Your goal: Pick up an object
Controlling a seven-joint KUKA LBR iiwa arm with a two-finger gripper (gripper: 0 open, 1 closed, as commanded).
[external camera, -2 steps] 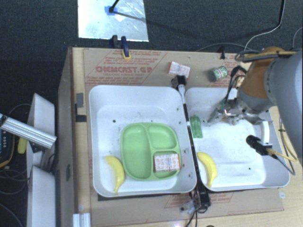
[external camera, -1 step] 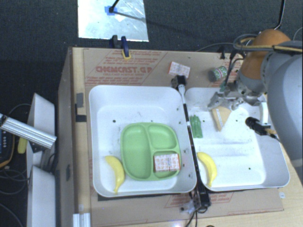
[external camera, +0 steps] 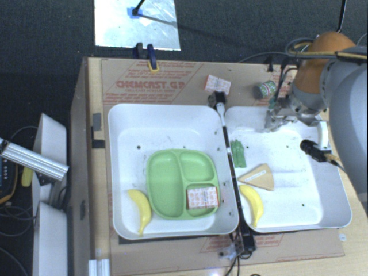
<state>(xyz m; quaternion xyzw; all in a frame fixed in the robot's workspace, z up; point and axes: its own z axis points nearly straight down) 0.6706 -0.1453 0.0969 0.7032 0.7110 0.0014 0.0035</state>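
Presently catalogued, taking the divider (external camera: 227, 154) between the two white bins as landmark:

Left of the divider, left bin (external camera: 123, 131): one green compartment plate (external camera: 178, 180), lying flat near the bin's front half. A small red-and-white patterned packet (external camera: 202, 198) rests in the plate's compartment nearest the divider. One yellow banana (external camera: 141, 210) lies on the bin floor, touching the plate's far-left front edge.

Right of the divider, right bin (external camera: 328, 206): one small green item (external camera: 238, 153) just beside the divider; one tan wedge-shaped piece (external camera: 259, 177) a little farther right and forward; a second banana (external camera: 253, 203) at the front, close to the divider.

Arm: grey with orange band (external camera: 325, 53), reaching over the right bin's rear corner. Pincer (external camera: 275, 121) hangs low above the bin's back area, well right of the divider and apart from all three items; its finger spacing is blurred, so open or closed cannot be told. Nothing visible is held.

Behind the divider, on the desk (external camera: 155, 82): another patterned packet (external camera: 218, 84), outside both bins.
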